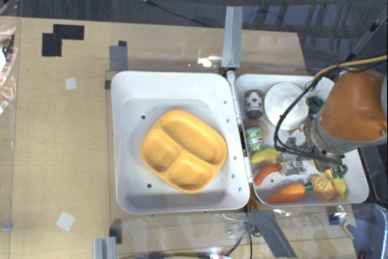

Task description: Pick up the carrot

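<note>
From the camera view, two white bins sit side by side on the wooden surface [54,148]. The left bin [130,191] holds a yellow plate [183,150] with three sections. The right bin [359,191] is crowded with toy food.

The carrot [286,193] lies at the near edge of the right bin, orange with a little green top pointing right. Just to its left and a bit farther back is a red sausage [267,173], and a yellow banana [263,156] lies behind that. Just right of the carrot's green top sits a small brown and yellow toy [326,185]. A small can [254,104] and a white cup [285,104] stand at the far end.

The arm [354,107] hangs over the right side of this bin (its big orange band hides a lot). The end effector [295,165] sits just behind the carrot, but I cannot tell if it is apart or together. Nothing looks held.

What could go wrong? The toys are packed close, so the end effector may grab the sausage instead, or bump the carrot against the near wall and let it slip away.
</note>
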You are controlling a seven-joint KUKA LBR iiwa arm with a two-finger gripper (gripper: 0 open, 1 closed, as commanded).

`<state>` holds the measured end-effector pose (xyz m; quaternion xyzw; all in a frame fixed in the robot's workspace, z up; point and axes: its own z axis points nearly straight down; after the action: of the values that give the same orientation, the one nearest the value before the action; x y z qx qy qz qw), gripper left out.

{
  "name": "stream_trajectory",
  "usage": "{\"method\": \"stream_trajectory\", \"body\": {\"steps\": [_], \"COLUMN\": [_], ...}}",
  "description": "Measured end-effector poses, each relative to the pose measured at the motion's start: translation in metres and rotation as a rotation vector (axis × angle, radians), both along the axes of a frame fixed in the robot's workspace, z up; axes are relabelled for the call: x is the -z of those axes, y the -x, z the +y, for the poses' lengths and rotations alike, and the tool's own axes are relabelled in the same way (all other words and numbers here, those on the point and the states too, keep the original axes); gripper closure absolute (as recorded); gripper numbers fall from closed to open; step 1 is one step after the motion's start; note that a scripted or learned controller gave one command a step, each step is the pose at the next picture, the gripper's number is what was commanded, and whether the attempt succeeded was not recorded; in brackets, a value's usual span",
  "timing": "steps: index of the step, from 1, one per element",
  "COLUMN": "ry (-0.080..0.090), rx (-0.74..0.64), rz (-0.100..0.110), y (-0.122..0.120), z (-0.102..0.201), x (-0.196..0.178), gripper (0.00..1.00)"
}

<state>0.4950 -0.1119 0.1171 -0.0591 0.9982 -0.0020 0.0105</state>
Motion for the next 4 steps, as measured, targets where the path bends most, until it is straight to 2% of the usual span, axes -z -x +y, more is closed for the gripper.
{"method": "stream_trajectory", "body": {"steps": [1, 2, 3, 4], "ry": [0.000, -0.005, -0.008, -0.010], "rx": [0.000, 0.177, 0.418, 0.565], "rz": [0.001, 0.012, 0.008, 0.015], "y": [0.000, 0.002, -0.049, -0.080], "z": [0.000, 0.019, -0.018, -0.030], "x": [0.000, 0.004, -0.049, 0.012], "gripper": [0.00, 0.00, 0.00, 0.00]}}
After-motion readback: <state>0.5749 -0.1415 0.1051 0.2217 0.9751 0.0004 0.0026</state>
